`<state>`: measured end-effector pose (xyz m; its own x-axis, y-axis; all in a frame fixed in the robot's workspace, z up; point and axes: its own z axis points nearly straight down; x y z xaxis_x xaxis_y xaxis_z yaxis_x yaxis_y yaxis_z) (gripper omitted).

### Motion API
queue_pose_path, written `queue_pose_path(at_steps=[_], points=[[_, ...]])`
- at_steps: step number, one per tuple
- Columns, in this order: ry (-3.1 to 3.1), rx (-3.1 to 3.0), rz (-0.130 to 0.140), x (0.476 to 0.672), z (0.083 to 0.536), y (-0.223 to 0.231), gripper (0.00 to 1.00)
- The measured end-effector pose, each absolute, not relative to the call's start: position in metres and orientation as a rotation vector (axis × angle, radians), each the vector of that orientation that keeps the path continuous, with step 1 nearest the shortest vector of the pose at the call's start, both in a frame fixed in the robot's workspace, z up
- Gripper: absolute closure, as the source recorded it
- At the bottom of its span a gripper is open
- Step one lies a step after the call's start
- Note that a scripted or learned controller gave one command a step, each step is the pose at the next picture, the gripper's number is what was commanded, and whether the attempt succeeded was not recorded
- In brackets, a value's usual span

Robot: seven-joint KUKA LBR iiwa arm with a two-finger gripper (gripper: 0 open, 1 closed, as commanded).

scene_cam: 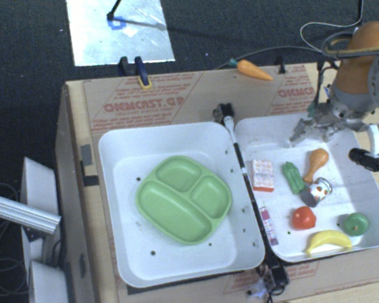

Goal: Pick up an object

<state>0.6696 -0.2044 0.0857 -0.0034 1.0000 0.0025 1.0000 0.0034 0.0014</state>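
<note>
Grey two-finger gripper (307,129) hung with fingers spread and nothing between them over the back of the right-hand shallow white bin (377,190); the nearest object, an orange-tan toy drumstick (316,162), lay just in front, its long axis slanting toward the bin's front-left

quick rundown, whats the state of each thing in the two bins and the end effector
green divided plate: flat in left bin, upright, nothing on it
red-and-white packet: lying flat, right bin
green pepper: lying on its side
drumstick: lying tilted
tomato: resting near front
banana: lying by the front rim
green apple: sitting by the banana
end effector: above right bin's back, holding nothing seen
</note>
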Motion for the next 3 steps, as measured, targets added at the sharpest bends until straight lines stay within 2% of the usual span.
queue_pose_path(at_steps=[3], points=[[-2.226, -2.217, -0.003, 0.6695, 0.0856, -0.2042, 0.0]])
